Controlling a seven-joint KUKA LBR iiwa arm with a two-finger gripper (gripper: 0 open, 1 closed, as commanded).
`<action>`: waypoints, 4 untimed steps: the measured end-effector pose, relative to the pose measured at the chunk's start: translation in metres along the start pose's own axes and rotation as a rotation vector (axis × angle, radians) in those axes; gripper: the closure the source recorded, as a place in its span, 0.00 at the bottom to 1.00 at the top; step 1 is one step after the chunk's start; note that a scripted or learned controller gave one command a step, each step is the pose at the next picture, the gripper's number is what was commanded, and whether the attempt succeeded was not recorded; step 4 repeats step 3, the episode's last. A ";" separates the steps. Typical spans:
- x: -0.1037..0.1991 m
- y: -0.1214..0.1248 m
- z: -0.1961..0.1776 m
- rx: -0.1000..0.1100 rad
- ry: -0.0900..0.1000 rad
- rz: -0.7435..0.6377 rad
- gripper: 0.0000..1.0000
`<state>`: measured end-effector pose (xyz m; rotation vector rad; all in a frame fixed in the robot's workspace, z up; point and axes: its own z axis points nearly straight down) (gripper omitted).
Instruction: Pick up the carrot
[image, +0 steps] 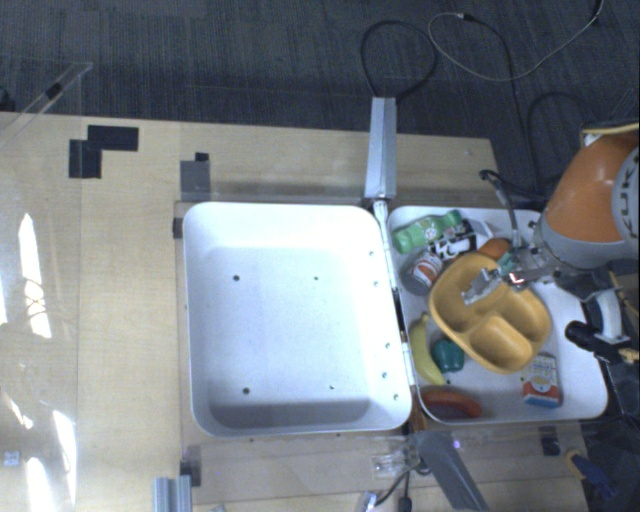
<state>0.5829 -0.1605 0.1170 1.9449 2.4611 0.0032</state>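
Note:
The carrot (494, 246) shows as a small orange piece at the back of the right bin (580, 400), just behind a yellow two-part dish (495, 325); most of it is hidden. My gripper (487, 286) reaches in from the right and hangs over the dish's back rim, slightly in front of and left of the carrot. Nothing can be made out in its grasp.
The right bin is crowded: a green bottle (420, 234), a black-and-white can (450, 243), a round tin (425, 271), a banana (425, 358), a green item (447, 355), a red item (455, 403) and a small carton (541, 381). The left bin (285, 320) lies beside it.

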 end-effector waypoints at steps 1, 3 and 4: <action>0.020 0.049 0.024 -0.004 -0.007 -0.186 0.00; 0.114 -0.018 -0.068 0.000 0.000 -0.144 1.00; 0.114 -0.018 -0.068 0.000 0.000 -0.144 1.00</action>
